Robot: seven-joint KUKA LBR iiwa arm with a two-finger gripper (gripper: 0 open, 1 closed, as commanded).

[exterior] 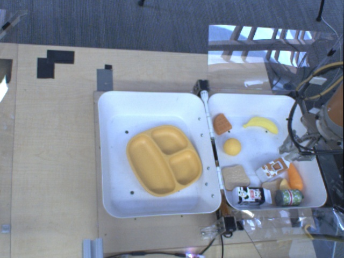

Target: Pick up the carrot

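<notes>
Yellow tray (164,159): it lies in the left bin (115,198). It has three dips in it and sits a bit turned.
Left bin: white and shallow, on the wooden bench (48,160). It touches the right bin (317,195) along the middle.
Brown bun (222,123): near the top left of the right bin.
Yellow ball (232,147): just below the bun, like a small lemon.
Bread slice (234,176): tan, below the ball, by the left wall of the right bin.
Black and white box (251,195): at the bottom edge, just under the bread.
Banana (261,124): yellow, up near the top, well apart from the carrot.
Small carton (273,169): white and orange, just left of the carrot.
Green can (289,198): at the bottom, right under the carrot.
Carrot (294,177): orange, near the bottom right of the right bin, between the carton and the wall, touching the can.
Claw (299,148): it hangs just above the carrot's top end. Nobody can tell if it is apart or together. The carrot lies in the bin.
Arm (329,117): grey, at the right side.
</notes>
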